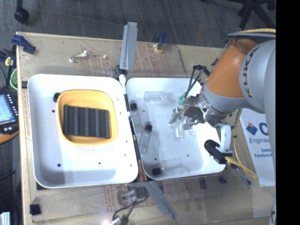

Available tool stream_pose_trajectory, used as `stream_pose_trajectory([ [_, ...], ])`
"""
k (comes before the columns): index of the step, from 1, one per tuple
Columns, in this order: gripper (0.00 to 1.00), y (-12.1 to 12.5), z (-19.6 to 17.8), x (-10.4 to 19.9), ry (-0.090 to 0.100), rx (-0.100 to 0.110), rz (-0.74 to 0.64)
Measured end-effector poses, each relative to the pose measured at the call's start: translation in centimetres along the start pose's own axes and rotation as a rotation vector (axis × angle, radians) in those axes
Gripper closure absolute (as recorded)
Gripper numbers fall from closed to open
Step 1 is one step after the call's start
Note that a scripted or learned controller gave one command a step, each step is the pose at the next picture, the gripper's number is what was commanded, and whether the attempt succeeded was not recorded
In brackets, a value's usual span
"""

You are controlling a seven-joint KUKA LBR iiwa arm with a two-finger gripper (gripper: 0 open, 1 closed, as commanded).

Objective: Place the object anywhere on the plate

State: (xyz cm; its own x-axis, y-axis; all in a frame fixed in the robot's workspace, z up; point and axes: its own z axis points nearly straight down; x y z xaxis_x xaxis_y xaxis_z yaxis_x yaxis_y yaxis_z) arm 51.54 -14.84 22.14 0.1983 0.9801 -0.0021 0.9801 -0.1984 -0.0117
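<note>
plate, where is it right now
The yellow plate sits in the left bin, toward its far side, with a dark ridged block lying on it.

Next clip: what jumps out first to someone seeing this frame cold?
The yellow plate in the left bin, with a dark ridged insert lying on it, draws the eye first. Next is the grey arm with its orange band, reaching from the right over the right bin, its tool low among clear, hard-to-see items.
</note>
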Motion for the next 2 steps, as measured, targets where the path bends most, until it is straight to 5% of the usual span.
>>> stream_pose_trajectory([
  [2, 1.0, 2.0, -1.8, 12.1, 0.0, -0.008, -0.296],
])
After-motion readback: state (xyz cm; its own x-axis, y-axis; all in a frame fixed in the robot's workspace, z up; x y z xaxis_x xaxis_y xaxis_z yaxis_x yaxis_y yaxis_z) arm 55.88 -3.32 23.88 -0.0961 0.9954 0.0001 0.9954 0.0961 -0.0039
